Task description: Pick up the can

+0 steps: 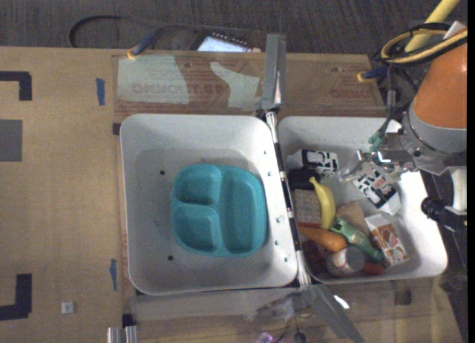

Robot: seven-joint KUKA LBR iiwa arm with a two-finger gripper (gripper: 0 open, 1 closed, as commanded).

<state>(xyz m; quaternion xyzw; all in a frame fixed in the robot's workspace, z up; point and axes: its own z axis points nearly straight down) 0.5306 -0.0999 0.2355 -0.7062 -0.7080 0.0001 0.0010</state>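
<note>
The can [353,260] looks like a small grey round top among the clutter at the front of the right bin [430,249], partly covered by its neighbours. My gripper [376,159] hangs over the back right part of that bin, well behind the can and apart from it. Just below the gripper lies a black-and-white patterned packet [375,186]. The arm's orange band [444,96] is at the right edge.
Around the can are a banana [324,202], a carrot [323,238], a green item [353,232] and a small carton [389,238]. A second black-and-white item [320,159] lies at the bin's back. The left bin [141,185] holds a teal divided tray [220,209].
</note>
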